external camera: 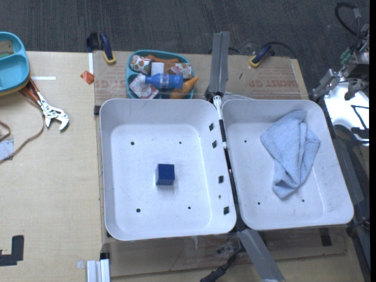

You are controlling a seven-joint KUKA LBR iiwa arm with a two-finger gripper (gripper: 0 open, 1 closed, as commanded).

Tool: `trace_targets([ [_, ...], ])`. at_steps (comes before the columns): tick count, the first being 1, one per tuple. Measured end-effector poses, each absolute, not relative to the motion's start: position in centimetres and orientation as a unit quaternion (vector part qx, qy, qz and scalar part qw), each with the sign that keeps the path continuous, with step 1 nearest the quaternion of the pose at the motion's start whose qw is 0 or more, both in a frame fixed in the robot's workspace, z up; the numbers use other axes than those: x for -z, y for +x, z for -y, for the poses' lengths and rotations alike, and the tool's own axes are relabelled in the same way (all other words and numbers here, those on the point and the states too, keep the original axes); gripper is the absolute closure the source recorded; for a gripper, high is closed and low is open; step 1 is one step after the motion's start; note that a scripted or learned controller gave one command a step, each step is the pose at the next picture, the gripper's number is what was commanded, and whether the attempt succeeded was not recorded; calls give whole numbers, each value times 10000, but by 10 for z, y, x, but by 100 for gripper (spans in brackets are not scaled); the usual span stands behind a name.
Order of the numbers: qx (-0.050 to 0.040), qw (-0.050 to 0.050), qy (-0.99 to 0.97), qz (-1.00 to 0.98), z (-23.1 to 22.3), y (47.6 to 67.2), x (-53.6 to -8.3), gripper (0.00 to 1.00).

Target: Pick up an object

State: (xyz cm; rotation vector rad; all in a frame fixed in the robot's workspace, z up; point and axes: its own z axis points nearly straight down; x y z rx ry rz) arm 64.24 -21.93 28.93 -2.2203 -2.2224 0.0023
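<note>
Two candidates were in the bins. A blue block (165,174) sat flat on the floor of the left bin (106,175), slightly toward 6 o'clock of the bin's middle and well apart from every wall. A grey cloth (292,151) lay crumpled in the right bin (346,204), running from the bin's 12 o'clock side toward its centre, with folds piled on its 3 o'clock half.

Risks, as judged:
- Block is small with hard flat sides. A descent slightly off-centre would likely nudge it across the smooth floor rather than trap it. A close made across its corners would probably let it twist out.
- Cloth is soft and lumpy. A shallow close could pinch a single fold that slides free on the lift. A deep one could press into the bin floor.
- Ridge between the bins lies on any path over to the block, so a low crossing could clip it.

Gripper: could not tell whether wide or narrow, nor that it held anything. With the arm entering from 3 o'clock, the cloth lay on the near side and the block in the far bin, toward 9 o'clock.

A tub (160,75) of odds and ends stood on the bench at 12 o'clock of the left bin, outside it.
</note>
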Motion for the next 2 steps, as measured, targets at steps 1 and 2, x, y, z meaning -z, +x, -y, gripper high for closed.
trace_targets([
  [1,-2,29,-7036,7106,217,582,-118,0],
  [2,47,-2,-6466,7628,216,538,-95,0],
])
